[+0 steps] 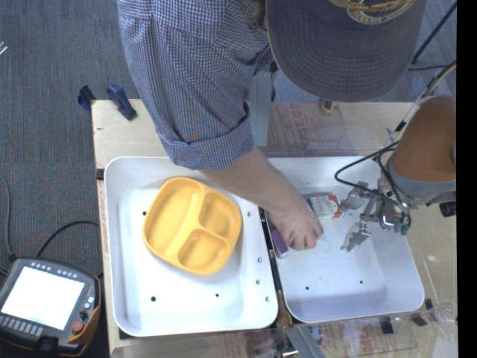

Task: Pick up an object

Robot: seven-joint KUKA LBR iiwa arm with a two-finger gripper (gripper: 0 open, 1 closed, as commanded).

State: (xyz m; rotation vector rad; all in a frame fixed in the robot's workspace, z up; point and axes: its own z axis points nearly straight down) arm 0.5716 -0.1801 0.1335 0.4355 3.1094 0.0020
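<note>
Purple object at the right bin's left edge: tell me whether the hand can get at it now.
Probably not. A person's hand lies over the purple object, covering most of it, while the robot hand hangs to its right over the right bin.

Bright, even overhead light; soft shadows, mild glare on white bins (119, 200), slightly soft focus.

Reaching in from the right, arm (425, 151) bent low, orange band above the wrist; gripper (358, 237) pointing down-left, empty, jaws slightly parted, person's hand (298, 226) just left of them
</note>
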